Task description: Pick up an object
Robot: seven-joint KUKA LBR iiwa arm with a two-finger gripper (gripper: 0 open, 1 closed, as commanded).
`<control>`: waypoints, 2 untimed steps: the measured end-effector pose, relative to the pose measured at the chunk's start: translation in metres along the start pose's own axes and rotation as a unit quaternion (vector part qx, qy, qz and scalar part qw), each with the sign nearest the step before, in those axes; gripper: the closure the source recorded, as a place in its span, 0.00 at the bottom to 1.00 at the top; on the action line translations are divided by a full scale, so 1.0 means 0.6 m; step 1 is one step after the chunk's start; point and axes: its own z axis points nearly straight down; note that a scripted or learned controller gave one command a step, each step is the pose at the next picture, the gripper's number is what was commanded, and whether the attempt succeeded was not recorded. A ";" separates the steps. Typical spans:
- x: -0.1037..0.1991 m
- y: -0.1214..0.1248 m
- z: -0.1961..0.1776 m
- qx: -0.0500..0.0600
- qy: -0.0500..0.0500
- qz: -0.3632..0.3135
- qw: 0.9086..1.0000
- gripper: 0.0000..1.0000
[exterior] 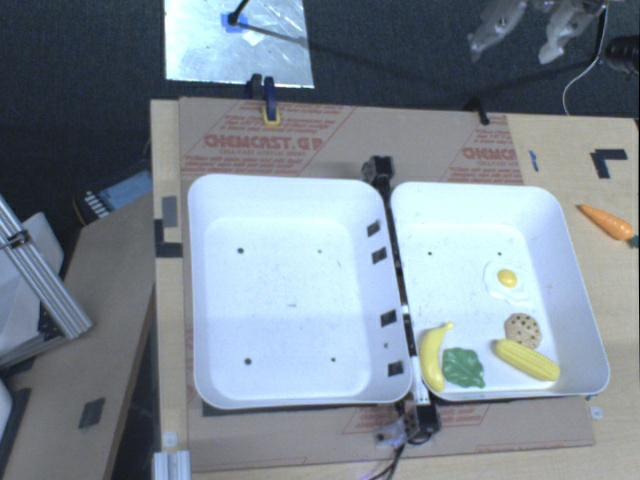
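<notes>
The right bin [560,228] holds a fried egg toy [506,279], a round cookie [522,328], a yellow corn cob [527,360], a banana [433,355] and a green leafy piece [463,367], all in its near half. My gripper [522,26] hangs high at the top right of the camera view, well beyond the bins and far from every item. Its two pale fingers [494,24] stand apart, open, with nothing between them.
The left bin [210,208] sits beside the right one. An orange carrot [607,221] lies on the bench outside the right bin's right rim. A shiny metal plate [238,28] lies on the floor at the top left.
</notes>
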 end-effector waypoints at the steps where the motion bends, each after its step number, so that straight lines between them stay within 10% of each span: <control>1: 0.009 0.028 0.000 0.000 0.000 0.000 1.000 0.00; 2: -0.008 0.027 0.000 0.000 0.000 0.003 1.000 0.00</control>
